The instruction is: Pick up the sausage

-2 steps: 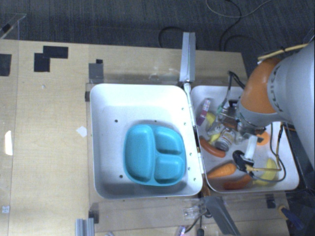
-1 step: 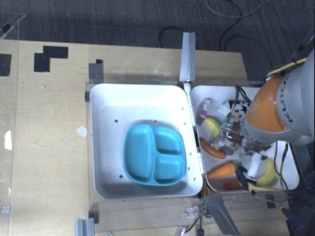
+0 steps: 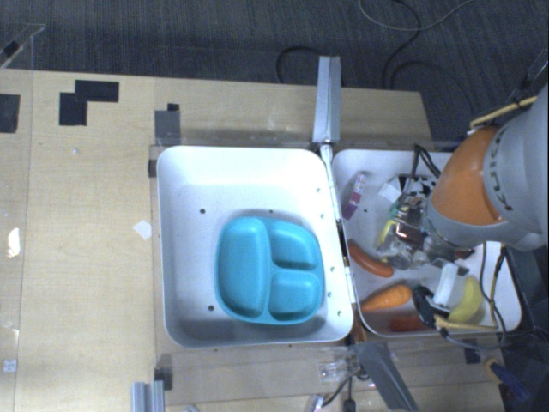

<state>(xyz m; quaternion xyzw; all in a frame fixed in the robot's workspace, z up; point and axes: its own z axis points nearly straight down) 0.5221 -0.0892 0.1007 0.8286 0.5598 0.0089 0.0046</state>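
The pale wooden bench [image 3: 77, 256] carries 2 shallow white plastic bins side by side, with a grey metal bar [image 3: 328, 101] standing up from the seam between them at the far edge. The left white bin [image 3: 184, 187] is the larger as seen from the camera view and holds a turquoise plastic tray with 3 compartments [image 3: 268, 269], which lies flat toward the near side of the bin floor. The grey KUKA arm with its orange band [image 3: 467, 187] reaches in from the right and hangs over the right white bin [image 3: 377, 163], covering much of it. Its two-finger gripper [image 3: 403, 243] is low inside that bin, among wires and fittings at the wrist; whether it is spread or closed, I cannot tell.

In the right bin, the reddish-brown sausage [image 3: 371, 262] lies on the floor near the left wall, slanting from upper left to lower right, with its right end just beside the gripper; nothing shows it being gripped. Nearer the front lies an orange carrot [image 3: 388, 297]. A yellow banana [image 3: 467, 303] sits at the right front, partly behind a white part of the wrist. A small purple and white packet [image 3: 354, 196] lies toward the far left corner. A dark red item [image 3: 403, 323] rests against the front wall, too hidden to name.
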